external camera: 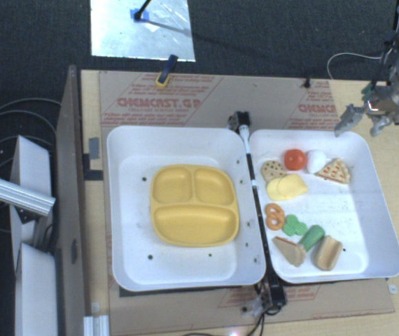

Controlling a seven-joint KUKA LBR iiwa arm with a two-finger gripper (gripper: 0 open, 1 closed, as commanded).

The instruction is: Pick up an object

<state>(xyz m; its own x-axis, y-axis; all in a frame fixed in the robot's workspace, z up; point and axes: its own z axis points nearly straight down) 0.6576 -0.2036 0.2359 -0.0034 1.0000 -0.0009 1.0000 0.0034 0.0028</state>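
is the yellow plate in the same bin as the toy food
No, the yellow plate lies alone in the left bin; the toy food is in the right bin.

Even, fairly bright overhead light washes my bench, so the two shallow white plastic bins cast only faint shadows. A shiny silver sheet at the top throws glare. My claw at the right edge looks soft and slightly blurred.
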